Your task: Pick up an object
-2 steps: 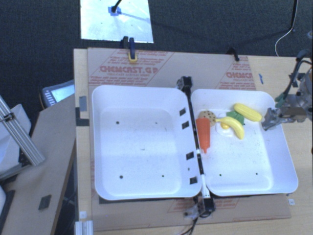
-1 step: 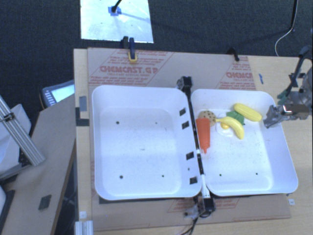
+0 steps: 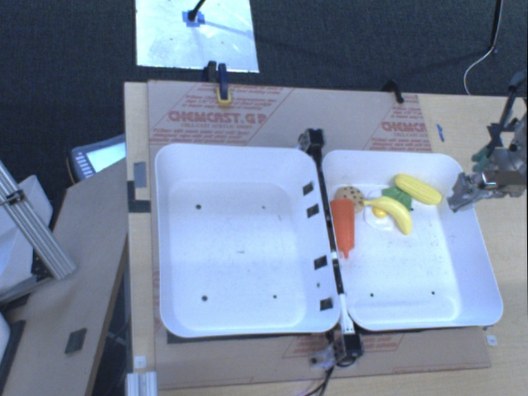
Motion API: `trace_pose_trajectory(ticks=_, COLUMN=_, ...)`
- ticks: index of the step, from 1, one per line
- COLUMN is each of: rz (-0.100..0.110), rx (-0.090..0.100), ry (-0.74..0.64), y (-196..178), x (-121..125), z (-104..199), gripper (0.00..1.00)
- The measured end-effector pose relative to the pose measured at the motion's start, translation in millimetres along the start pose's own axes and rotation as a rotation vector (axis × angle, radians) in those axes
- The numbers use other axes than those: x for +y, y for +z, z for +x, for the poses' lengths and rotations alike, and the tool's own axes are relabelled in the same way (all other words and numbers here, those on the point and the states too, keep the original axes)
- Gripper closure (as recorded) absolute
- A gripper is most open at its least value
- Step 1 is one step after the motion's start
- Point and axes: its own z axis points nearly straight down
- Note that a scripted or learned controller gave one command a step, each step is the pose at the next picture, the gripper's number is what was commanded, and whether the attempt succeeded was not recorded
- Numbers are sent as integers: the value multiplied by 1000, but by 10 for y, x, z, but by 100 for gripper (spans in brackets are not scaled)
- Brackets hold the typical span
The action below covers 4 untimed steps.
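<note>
The right bin (image 3: 462,287) holds a small cluster of toy food in its upper part. An orange carrot (image 3: 343,225) lies along the bin's left wall, with a brown speckled cookie (image 3: 351,195) at its top end. To their right are a yellow banana (image 3: 393,211), a yellow corn cob (image 3: 417,189), a green piece (image 3: 399,197) between them and a white fried egg (image 3: 379,218) under the banana. My gripper (image 3: 459,195) hangs over the bin's upper right rim, to the right of the corn cob and apart from it. Nothing shows between its fingers.
The left bin (image 3: 239,238) sits beside the right one, joined by a black-clipped divider (image 3: 323,221). Both rest on a cardboard sheet (image 3: 272,114) on the bench. A silvery plate (image 3: 196,23) lies at the back, and a cable (image 3: 487,48) hangs at the upper right.
</note>
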Motion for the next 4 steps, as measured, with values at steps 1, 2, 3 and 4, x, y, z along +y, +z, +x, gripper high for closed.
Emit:
trace_pose_trajectory(ticks=1, rz=-3, rx=-1, ry=-3, y=-108, x=10, z=-2, gripper=100)
trace_pose_trajectory(ticks=2, rz=-6, rx=-2, ry=-7, y=-216, x=20, z=-4, gripper=100)
trace_pose_trajectory(ticks=3, rz=-10, rx=-3, ry=-10, y=-327, x=30, z=-7, gripper=100)
trace_pose_trajectory(ticks=4, rz=-13, rx=-4, ry=-14, y=-435, x=40, z=-9, gripper=100)
